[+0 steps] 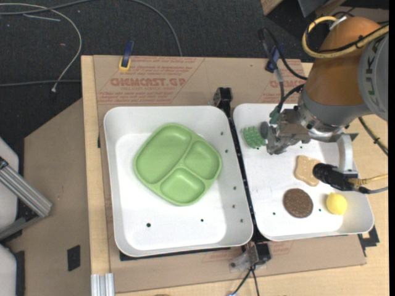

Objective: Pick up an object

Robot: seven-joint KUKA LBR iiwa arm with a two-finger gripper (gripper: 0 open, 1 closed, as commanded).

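Green knobbly object (252,135) lying in right bin (265,224), just left of our jaws (276,142). We are hovering low over bin's upper part; we cannot tell whether jaws are apart or together. Tan biscuit-shaped piece (303,169) sitting right and below jaws, brown round disc (298,203) farther below, yellow ball (336,203) beside disc. Green divided plate (178,163) resting in left bin (123,227), well left of jaws.
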